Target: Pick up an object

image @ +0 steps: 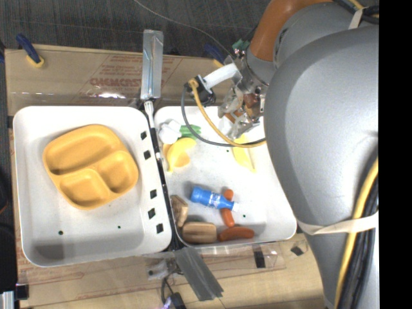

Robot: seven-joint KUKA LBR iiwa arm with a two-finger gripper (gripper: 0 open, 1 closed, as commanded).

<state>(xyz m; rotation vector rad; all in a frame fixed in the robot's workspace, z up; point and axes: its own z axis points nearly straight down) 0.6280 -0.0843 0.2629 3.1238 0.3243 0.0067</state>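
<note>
My gripper [239, 116] hangs over the far right part of the right bin [270, 198], close to its back rim. Just below it lies a flat yellow piece [244, 157]. Further left in that bin are a yellow lemon-like item [179, 152], a white item [168, 132] and a green item [190, 131]. Toward the front lie a blue bottle [209, 198], an orange carrot-like piece [228, 216], a red-brown sausage [236, 234], a bread-like loaf [199, 232] and a brown chunk [178, 208]. Nothing shows in the gripper.
The left bin [38, 237] holds a yellow divided plate [90, 165]. A divider with black clips [154, 192] separates the bins. The bulky grey arm [322, 140] overhangs the right bin's right side. A yellow and black cable [193, 118] loops beside the gripper.
</note>
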